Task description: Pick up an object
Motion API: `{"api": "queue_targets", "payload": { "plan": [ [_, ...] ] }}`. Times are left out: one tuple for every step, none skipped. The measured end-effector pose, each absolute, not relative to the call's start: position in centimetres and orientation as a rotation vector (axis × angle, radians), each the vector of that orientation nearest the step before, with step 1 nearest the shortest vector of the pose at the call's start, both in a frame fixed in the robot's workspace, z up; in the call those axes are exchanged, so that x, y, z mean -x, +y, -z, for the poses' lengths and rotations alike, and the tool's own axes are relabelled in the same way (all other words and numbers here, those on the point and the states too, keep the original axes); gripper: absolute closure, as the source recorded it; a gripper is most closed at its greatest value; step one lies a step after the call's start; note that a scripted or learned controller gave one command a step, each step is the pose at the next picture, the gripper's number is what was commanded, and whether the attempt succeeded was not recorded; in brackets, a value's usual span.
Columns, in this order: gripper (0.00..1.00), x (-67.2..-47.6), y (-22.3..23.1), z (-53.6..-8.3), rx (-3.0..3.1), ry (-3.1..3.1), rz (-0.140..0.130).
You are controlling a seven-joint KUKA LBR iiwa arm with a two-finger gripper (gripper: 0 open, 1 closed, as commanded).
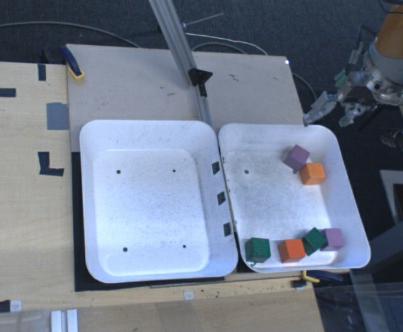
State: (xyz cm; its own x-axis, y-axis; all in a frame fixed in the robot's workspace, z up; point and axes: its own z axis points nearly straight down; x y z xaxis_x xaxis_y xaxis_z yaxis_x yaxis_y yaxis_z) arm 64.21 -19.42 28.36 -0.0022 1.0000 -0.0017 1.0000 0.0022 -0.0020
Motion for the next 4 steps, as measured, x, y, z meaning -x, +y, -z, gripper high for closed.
{"api": "queue_targets", "payload": {
  "plan": [
    [0.0, -68.1, -20.1, -15.4, 2.215, -2.221, -0.008],
    [0.0, -64.7, -17.7, -15.9, 2.218, -2.222, -0.004],
    [0.0, -62.9, -18.6, -24.9, 2.225, -2.227, 0.004],
    [0.0, -64.0, -20.9, -8.7, 2.216, -2.218, -0.009]
  ]
}}
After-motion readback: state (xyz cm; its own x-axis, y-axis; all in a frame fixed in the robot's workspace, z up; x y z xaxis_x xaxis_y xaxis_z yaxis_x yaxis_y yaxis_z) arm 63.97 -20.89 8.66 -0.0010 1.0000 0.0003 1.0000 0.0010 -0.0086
